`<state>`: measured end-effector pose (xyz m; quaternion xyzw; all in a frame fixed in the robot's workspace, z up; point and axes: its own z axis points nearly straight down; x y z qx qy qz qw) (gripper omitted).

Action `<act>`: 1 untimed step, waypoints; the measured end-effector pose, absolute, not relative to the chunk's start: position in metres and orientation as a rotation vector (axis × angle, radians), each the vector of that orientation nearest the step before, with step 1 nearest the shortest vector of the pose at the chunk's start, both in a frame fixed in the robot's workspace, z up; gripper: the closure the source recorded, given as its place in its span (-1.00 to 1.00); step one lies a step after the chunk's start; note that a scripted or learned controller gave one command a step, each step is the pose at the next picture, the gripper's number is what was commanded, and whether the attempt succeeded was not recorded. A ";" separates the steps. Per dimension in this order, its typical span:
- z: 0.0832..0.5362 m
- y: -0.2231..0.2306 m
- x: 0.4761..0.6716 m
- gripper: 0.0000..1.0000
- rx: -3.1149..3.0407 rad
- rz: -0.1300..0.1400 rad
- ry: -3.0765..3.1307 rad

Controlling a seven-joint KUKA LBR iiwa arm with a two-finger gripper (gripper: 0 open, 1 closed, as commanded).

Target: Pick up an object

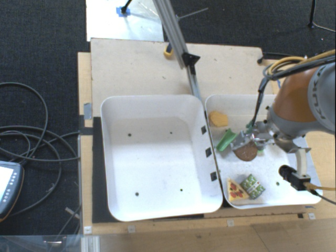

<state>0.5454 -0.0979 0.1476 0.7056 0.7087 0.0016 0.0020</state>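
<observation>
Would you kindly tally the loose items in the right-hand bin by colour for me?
Orange: 1, the round lump
Green: 2, the long piece and the patterned packet
Brown: 1, the disc
Yellow and red: 1, the wedge
Total: 5

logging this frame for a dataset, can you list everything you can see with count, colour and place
bins: 2, white, side by side on the bench
yellow-orange piece: 1, right bin, far left part
green piece: 1, right bin, lying aslant near the dividing wall
brown round piece: 1, right bin, middle, right under the gripper
pizza-slice piece: 1, yellow and red, right bin, near edge
green patterned block: 1, right bin, beside the pizza slice
metal pole: 1, grey, slanting over the bench from the top
cables: black, floor at left
handheld screen: 1, floor at far left
arm: 1, grey with orange band, from the right
gripper: 1, over the right bin's middle
</observation>
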 end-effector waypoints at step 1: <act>0.209 -0.091 0.545 1.00 2.211 0.008 2.223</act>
